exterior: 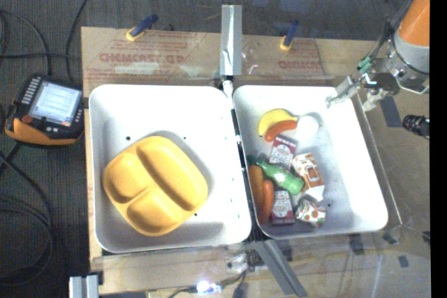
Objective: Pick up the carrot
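Carrot (261,193) lies at left edge of right bin (374,178), just beside green bottle (281,177). Yellow divided tray (156,183) sits in left bin (105,115). Hand (363,88) hovers over right bin's far right corner, nothing in it; finger spread unclear.

A yellow three-compartment plastic tray (156,183) sits in the left white bin (105,108); a green plastic bottle (282,178) lies among small cartons in the right.
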